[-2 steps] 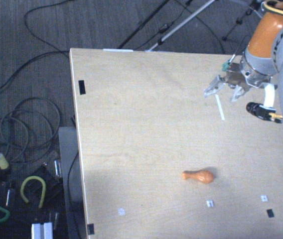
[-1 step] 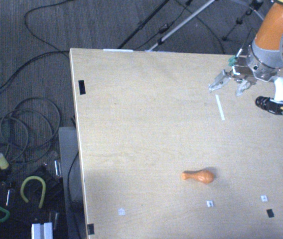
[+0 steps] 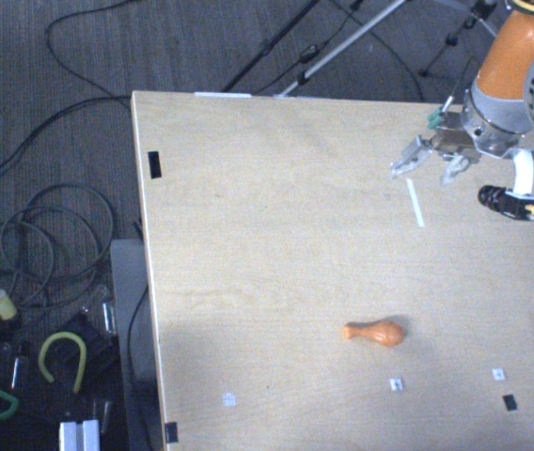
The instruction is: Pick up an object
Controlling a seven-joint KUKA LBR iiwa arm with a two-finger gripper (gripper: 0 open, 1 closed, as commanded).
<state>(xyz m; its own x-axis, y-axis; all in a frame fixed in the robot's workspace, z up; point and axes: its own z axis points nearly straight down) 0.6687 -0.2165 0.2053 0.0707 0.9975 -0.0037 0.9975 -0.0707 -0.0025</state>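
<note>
Seen from above at a slant, a pale wooden board (image 3: 276, 252) fills the middle and right of the camera view, with dark carpet (image 3: 51, 54) beyond its left and far edges. The arm (image 3: 516, 54), grey with an orange band, enters at the board's far right corner, and its gripper (image 3: 429, 164) hangs just above the surface near the far right edge. The two fingers stand apart, spread toward the left, with nothing between them. A thin white stick (image 3: 416, 203) lies on the board just below the gripper, tilted slightly from upright in the view. An orange object (image 3: 376, 333), rounded at its right end and tapering to a narrow neck on the left, lies flat well apart from the gripper, toward the near right part of the board. Small square markers (image 3: 396, 384) dot the board's near edge, and a dark one (image 3: 154, 164) sits by the left edge. Cables (image 3: 41, 242) coil on the floor at left.
</note>
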